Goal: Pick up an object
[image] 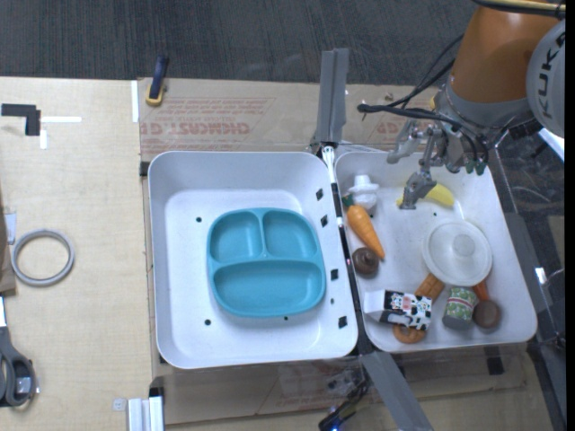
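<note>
Surface [72, 330] at left: 1 roll of grey tape [39, 257], 1 pair of scissors [13, 377] at the edge.

2 white bins side by side. Left bin [175, 196]: 1 teal plate [267, 262] w/ 3 compartments, flat in the middle.

Right bin [512, 259], approx. 9 items: 1 small white bottle [363, 188], 1 orange carrot [366, 230] lying at a slant, 2 brown round pieces [366, 260] [487, 313], 1 cow-print carton [407, 307], 1 round white lid [458, 250], 1 green-label can [460, 305], 1 orange-brown item under the carton, partly hidden, and 1 yellow banana [439, 195].

Banana: small, curved, yellow, at the bin's back, just beside the pincer [422, 182] tip.

Pincer hangs over the back of the right bin, nothing between its fingers; released or clenched, can't tell.
</note>
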`<state>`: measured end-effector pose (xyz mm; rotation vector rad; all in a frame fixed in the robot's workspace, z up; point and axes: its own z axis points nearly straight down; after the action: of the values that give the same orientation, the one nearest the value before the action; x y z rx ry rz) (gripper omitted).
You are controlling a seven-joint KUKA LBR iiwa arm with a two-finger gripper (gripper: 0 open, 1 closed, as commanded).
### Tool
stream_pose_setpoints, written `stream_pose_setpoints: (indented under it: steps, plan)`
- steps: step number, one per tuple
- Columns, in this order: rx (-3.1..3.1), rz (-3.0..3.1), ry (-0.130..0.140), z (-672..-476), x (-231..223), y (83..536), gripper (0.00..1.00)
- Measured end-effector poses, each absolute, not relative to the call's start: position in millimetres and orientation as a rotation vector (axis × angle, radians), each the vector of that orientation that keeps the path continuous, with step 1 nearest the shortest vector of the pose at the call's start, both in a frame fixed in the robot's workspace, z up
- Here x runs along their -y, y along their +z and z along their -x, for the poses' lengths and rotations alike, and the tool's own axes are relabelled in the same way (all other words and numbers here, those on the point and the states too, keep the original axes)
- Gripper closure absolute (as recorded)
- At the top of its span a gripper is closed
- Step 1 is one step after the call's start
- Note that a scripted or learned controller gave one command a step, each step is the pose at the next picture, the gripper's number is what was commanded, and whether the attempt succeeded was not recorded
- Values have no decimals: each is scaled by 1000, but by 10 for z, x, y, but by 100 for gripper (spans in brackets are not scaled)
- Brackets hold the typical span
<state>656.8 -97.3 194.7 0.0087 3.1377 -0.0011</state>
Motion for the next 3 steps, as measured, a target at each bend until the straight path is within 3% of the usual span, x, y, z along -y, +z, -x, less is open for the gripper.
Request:
stream_pose_setpoints:
  steps: [1,2,3]
  plan:
    - [-3130,34,-5,-6436,1854,1017,0]
    - [-3130,26,-1,-6411,2208,967,0]
    - [-3135,-40,1,-6360,1863,939,0]
